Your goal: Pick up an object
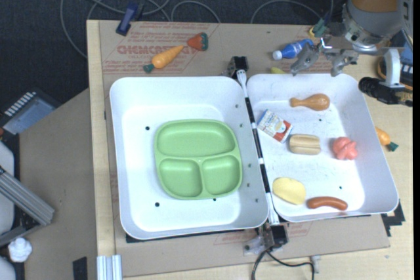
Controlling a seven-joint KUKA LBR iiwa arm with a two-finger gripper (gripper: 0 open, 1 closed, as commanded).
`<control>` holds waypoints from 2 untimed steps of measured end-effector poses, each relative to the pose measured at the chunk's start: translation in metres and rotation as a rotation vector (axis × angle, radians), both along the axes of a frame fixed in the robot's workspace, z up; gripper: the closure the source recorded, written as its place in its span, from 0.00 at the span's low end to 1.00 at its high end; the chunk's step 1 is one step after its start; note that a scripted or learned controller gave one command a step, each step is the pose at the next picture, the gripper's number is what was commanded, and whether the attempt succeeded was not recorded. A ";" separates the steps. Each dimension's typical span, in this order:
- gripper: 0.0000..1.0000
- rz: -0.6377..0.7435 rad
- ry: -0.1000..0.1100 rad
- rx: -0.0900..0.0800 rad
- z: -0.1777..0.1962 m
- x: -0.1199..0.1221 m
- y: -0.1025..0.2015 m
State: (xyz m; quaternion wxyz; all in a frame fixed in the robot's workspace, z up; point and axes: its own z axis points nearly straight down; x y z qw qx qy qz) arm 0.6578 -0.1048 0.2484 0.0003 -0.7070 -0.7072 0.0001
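Though its arm is cut off above, pincer [323, 59] hangs spread.

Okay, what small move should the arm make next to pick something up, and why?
Probably lower the gripper toward the toy drumstick. The gripper hangs open over the right bin's far edge holding nothing, and the drumstick is the nearest item, lying apart from the others.
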 end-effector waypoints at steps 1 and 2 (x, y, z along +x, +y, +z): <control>0.00 -0.001 0.001 -0.001 -0.161 -0.018 -0.042; 0.00 0.002 0.002 0.008 -0.163 -0.003 -0.111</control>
